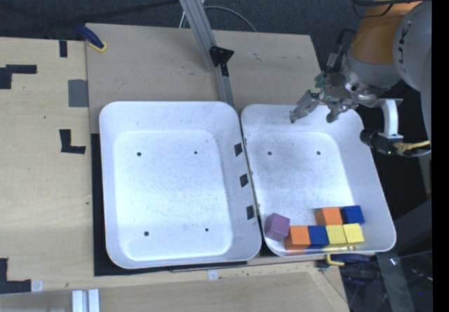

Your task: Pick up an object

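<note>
Starting at your left, the wooden bench [42, 114] carries a few black tape marks and a grey patch, with open surface before the bins begin. The left bin [168, 181] sits next, its white floor bare apart from four small dark dots, so there is free room across its whole width. A slanted metal pole [196, 16] crosses the top of the view and meets the seam where the two bins touch. The right bin [316, 177] has an open floor through its far and middle parts; the clutter is pressed against its near rim. There you find a purple block [278, 225] nearest the seam, then orange, blue and yellow blocks [330, 228] packed tightly side by side toward the near right corner. The gripper [317, 111] hangs over the far rim of the right bin, well apart from the blocks, its two fingers spread wide with nothing between them. The arm [386, 23] enters from the right, bent downward at the wrist.
</note>
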{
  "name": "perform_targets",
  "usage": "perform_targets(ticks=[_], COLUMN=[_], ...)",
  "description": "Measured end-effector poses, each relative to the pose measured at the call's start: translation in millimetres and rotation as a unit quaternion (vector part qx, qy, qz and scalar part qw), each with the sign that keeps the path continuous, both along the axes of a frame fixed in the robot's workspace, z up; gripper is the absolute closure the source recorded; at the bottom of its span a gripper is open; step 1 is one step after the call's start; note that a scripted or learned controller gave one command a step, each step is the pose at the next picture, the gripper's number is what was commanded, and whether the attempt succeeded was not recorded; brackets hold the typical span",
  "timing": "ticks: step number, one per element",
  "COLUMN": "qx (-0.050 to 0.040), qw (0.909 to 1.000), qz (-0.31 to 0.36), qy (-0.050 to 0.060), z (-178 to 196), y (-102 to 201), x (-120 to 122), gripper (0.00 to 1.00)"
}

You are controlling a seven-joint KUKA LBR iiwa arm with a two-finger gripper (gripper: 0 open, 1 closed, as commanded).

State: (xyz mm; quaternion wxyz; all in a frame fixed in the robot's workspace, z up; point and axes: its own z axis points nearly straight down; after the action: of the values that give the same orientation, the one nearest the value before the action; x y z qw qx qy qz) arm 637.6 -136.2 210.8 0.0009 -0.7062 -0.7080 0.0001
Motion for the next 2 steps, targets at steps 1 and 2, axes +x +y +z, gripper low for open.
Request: perform_targets(ticks=[1,2], qx=[-0.0006,-0.001], qw=[1.0,1.0], qz=[0.001,-0.001], qy=[0.002,0.003], z=[-60.1,-112.0], y=[32.4,46.1], x=[33.3,33.2], gripper=[0.0,0.0])
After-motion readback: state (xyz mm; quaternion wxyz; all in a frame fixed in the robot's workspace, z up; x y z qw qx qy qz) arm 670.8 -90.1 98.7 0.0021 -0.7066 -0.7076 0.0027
